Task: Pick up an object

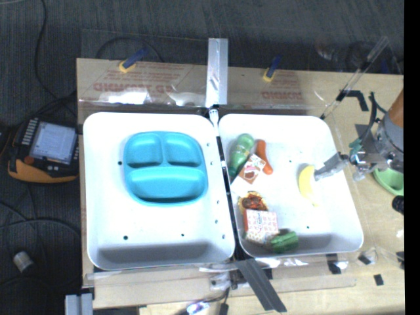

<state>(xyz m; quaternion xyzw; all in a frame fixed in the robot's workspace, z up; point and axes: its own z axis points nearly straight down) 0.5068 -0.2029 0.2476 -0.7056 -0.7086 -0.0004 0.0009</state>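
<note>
The yellow lemon-like piece (306,180) lies in the right bin (341,202) near its right wall, long axis roughly up-down in the view, touching or just left of the claw (326,169), whose grip state I cannot tell.

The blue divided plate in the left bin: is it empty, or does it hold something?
Empty. The blue divided plate lies flat in the left bin, and all three of its compartments show bare blue.
</note>
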